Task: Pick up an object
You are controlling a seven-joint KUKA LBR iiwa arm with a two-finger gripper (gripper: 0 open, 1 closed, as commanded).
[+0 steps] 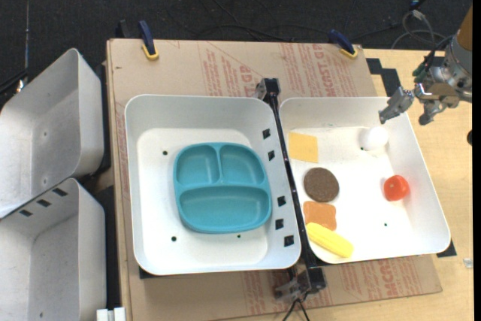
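The right bin (pixel 421 162) holds a white ball (pixel 373 137), a red tomato-like piece (pixel 396 188), a yellow cheese square (pixel 304 147), a round brown patty (pixel 322 184), an orange piece (pixel 320 215) and a yellow banana-like piece (pixel 330 241). My gripper (pixel 411 107) hangs over the bin's far right corner, up and to the right of the white ball. Its two fingers stand apart and open, with nothing between them.
The left bin (pixel 143 162) carries a teal divided plate (pixel 222 187). A black divider (pixel 284 177) runs between the bins. Two more white bins (pixel 45 124) stand off the bench at the left. Blue-and-yellow clamps (pixel 149 41) grip the board's far edge.
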